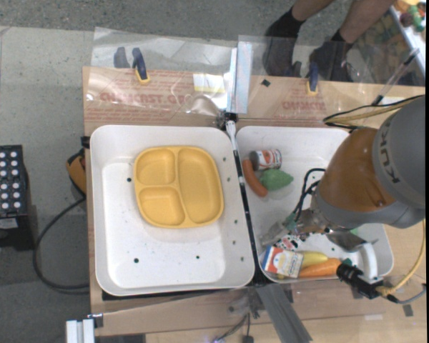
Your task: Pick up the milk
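Camera view: we log 1 milk carton [282,259] lying flat at the near edge of the right bin [300,136], touching an orange carrot [322,266]. The gripper [294,224] hangs just above it; we cannot tell its opening. Left bin [114,263]: 1 yellow plate [179,186].

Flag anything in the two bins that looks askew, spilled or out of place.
Nothing looks spilled or broken. The milk carton lies on its side in the right bin's near corner, against an orange item, rather than upright. A small can also lies tipped over. The yellow divided plate sits flat in the left bin.
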Controlling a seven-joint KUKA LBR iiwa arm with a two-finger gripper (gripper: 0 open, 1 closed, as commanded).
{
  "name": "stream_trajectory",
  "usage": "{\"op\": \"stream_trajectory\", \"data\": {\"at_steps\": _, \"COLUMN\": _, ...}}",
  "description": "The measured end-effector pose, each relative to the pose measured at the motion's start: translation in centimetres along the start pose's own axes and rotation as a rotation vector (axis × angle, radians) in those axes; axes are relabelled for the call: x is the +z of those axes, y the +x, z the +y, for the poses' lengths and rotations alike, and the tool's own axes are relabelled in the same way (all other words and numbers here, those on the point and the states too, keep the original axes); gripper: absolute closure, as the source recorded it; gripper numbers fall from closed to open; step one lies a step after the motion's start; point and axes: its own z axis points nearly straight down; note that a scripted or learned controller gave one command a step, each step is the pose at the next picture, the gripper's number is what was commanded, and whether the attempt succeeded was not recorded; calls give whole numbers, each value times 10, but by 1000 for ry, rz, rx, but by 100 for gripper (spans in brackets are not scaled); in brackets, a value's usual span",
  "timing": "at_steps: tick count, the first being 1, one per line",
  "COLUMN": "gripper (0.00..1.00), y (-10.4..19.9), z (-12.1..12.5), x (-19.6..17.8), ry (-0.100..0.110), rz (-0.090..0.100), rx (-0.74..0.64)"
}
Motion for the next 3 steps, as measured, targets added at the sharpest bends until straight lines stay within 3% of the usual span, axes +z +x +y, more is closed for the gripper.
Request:
{"op": "stream_trajectory", "data": {"at_steps": 1, "gripper": 100, "y": -1, "z": 2, "x": -10, "ry": -6, "rz": -3, "rx": 3}}
{"op": "stream_trajectory", "data": {"at_steps": 2, "gripper": 100, "y": 1, "z": 7, "x": -77, "ry": 3, "rz": 3, "rx": -121}}
{"op": "stream_trajectory", "data": {"at_steps": 3, "gripper": 100, "y": 6, "z": 73, "x": -99, "ry": 3, "rz": 1, "rx": -131}}
